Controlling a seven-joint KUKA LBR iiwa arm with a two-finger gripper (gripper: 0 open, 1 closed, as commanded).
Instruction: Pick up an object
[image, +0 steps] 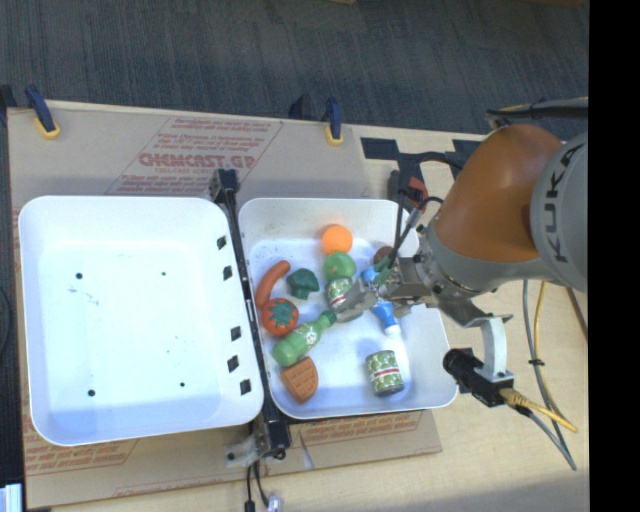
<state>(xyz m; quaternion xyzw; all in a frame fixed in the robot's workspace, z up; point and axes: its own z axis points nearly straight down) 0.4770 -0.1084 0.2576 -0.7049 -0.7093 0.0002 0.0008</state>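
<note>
Arm (500, 215) in from right, hand (358, 297) low over right bin (262, 215) toys.

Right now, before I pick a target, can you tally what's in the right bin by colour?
Orange or red: 4 (orange ball, red sausage, tomato, brown-orange wedge)
Green: 4 (dark green piece, green ball, green bottle, green-labelled can)
Blue and white: 1 (small bottle)
Total: 9; anything hidden under the end effector is uncounted.
</note>
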